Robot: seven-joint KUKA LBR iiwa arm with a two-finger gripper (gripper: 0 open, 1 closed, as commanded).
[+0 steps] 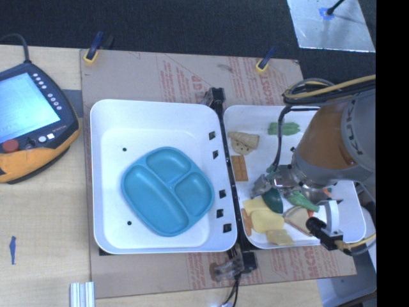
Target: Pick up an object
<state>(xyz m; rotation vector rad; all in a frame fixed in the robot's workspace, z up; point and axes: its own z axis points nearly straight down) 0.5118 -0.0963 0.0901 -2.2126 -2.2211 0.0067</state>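
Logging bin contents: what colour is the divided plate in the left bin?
Light blue divided plate, clearest in camera view.

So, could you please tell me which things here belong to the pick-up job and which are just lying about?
Part of the job:
- end effector, down among the items
- dark green piece
- yellow pieces
- tan piece
- right bin

Lying about:
- blue divided plate in the left bin
- handheld controller
- clamps

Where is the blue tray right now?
The blue tray lies in the left bin, roughly at its centre, across the divider from the food pieces and the gripper in the right bin.
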